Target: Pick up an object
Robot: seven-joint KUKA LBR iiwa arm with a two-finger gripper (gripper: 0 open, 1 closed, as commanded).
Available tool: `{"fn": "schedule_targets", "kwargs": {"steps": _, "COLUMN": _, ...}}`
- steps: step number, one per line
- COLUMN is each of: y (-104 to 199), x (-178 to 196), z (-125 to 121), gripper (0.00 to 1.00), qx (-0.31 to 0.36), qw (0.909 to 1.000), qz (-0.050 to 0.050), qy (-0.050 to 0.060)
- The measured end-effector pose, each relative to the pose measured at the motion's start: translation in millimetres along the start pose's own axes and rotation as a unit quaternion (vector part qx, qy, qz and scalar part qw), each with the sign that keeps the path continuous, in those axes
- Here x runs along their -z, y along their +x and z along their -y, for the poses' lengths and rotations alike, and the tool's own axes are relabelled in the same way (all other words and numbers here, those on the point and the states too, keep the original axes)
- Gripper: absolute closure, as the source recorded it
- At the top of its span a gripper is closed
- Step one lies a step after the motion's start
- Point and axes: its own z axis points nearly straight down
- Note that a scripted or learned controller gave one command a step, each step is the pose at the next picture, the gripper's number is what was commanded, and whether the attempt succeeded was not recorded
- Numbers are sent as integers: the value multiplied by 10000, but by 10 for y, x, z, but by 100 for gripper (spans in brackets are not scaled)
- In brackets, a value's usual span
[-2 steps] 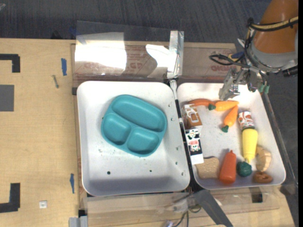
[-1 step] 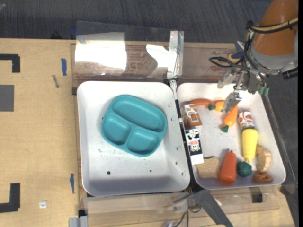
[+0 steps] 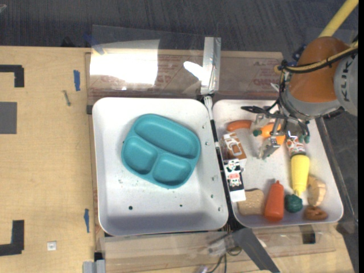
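My gripper (image 3: 271, 144) hangs over the upper middle of the right bin (image 3: 333, 182), below the orange wrist band. Just to its left lie a small orange piece (image 3: 259, 132) and an orange carrot-like toy (image 3: 239, 125). A yellow bottle (image 3: 300, 170) with a patterned cap stands just right of the gripper. Along the bin's front lie a red bottle (image 3: 274, 201), a green toy (image 3: 294, 203), a tan slice (image 3: 251, 201), a beige lump (image 3: 317, 190) and a brown pretzel shape (image 3: 314, 213). A brown box (image 3: 234, 147) and a white printed box (image 3: 234, 176) lie by the left wall.
The left bin (image 3: 108, 152) holds a teal divided plate (image 3: 161, 149). A clear plastic sheet and a metal upright (image 3: 210, 67) stand behind the bins. Cables and the arm's body (image 3: 318, 75) crowd the right bin's back right corner.
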Motion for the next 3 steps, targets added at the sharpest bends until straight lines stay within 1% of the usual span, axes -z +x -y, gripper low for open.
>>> {"fn": "schedule_targets", "kwargs": {"steps": 1, "y": -147, "x": -105, "z": 267, "gripper": 0, "qx": -138, "qw": 9998, "qz": -151, "qy": -50}}
{"fn": "schedule_targets", "kwargs": {"steps": 2, "y": -64, "x": -107, "z": 217, "gripper": 0, "qx": -701, "qw": 9975, "qz": -71, "qy": -24}}
{"fn": "schedule_targets", "kwargs": {"steps": 3, "y": -89, "x": -102, "z": 187, "gripper": 0, "qx": -946, "qw": 9954, "qz": -117, "qy": -10}}
